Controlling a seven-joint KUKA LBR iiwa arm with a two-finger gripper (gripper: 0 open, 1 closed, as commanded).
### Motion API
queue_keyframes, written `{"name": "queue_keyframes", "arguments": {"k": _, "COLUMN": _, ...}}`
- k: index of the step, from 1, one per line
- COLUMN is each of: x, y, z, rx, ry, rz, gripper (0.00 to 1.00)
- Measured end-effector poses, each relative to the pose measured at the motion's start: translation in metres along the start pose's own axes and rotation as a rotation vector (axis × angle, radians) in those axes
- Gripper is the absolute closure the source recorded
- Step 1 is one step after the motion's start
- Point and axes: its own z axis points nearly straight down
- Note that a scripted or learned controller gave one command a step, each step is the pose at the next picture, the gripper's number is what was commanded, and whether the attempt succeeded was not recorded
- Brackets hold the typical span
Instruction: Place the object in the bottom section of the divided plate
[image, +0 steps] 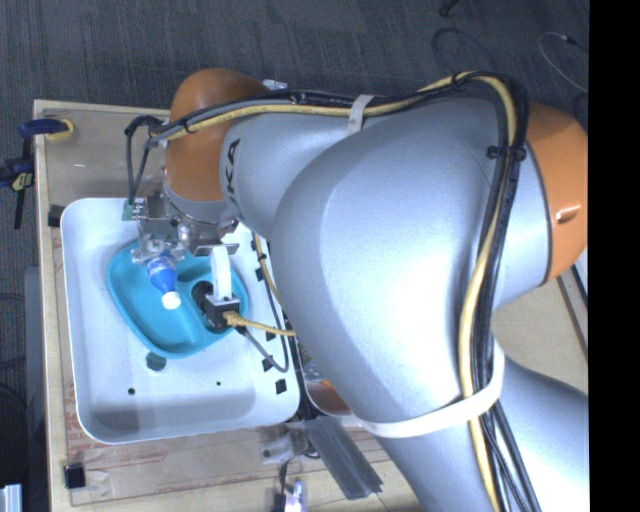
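Looks like the placing step, at or just ahead of release. See the gripper (160, 255) low over the upper middle of the blue divided plate (125, 290). See the task's thing, apparently a small bluish bottle with a white cap (166, 285), right under the gripper near the plate's middle, cap end toward the plate's lower rim. Can't tell the gripper's opening, nor any hold on the bottle: too crowded and blurred there. Can't tell the bottle resting on the plate from hanging just above it either. Can't make out the plate's dividers, so taking the bottom section as the broad part toward the plate's lower rim. On that reading, would put the bottle short of that section or right at its edge, not clearly inside. Note the white bin (85, 330) all round the plate, and a small dark blob (155, 362) at the plate's lower rim, thing or shadow unclear. Next move, as a guess: if gripped, shift toward the plate's lower rim to bring the whole bottle over the bottom section, lower close to the plate, release, then lift straight up. If already let go and short, regrasp and redo. Expect rolling from a round bottle on a dished plate, so let go low, with no sideways motion. Keep clear of the dark blob at the lower rim.
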Motion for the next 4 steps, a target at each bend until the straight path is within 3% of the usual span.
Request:
{"name": "queue_keyframes", "arguments": {"k": 1, "x": -0.001, "y": 0.0, "z": 0.0, "rx": -0.001, "ry": 0.0, "rz": 0.001, "gripper": 0.0}}
{"name": "queue_keyframes", "arguments": {"k": 2, "x": 0.021, "y": 0.009, "z": -0.091, "rx": -0.003, "ry": 0.001, "rz": 0.347, "gripper": 0.0}}
{"name": "queue_keyframes", "arguments": {"k": 3, "x": -0.008, "y": 0.029, "z": -0.072, "rx": -0.001, "ry": 0.0, "rz": 0.124, "gripper": 0.0}}
{"name": "queue_keyframes", "arguments": {"k": 4, "x": -0.011, "y": 0.022, "z": -0.062, "rx": -0.001, "ry": 0.001, "rz": 0.019, "gripper": 0.0}}
